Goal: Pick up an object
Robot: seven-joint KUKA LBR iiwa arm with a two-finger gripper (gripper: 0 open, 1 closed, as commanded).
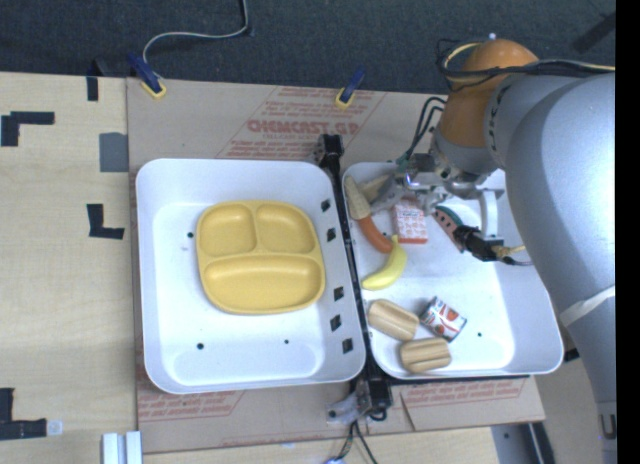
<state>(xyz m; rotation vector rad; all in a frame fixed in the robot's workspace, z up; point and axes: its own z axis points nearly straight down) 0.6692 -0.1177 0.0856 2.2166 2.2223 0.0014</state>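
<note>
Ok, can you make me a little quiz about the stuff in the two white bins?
1. True or false: the yellow plate lies in the left bin.
2. Which thing lies closest to the banana?
A. the can
B. the carrot
C. the blue clip
3. Fill in: the two bread rolls lie in the ____ bin.

Key: 1 true. 2 B. 3 right.
</note>
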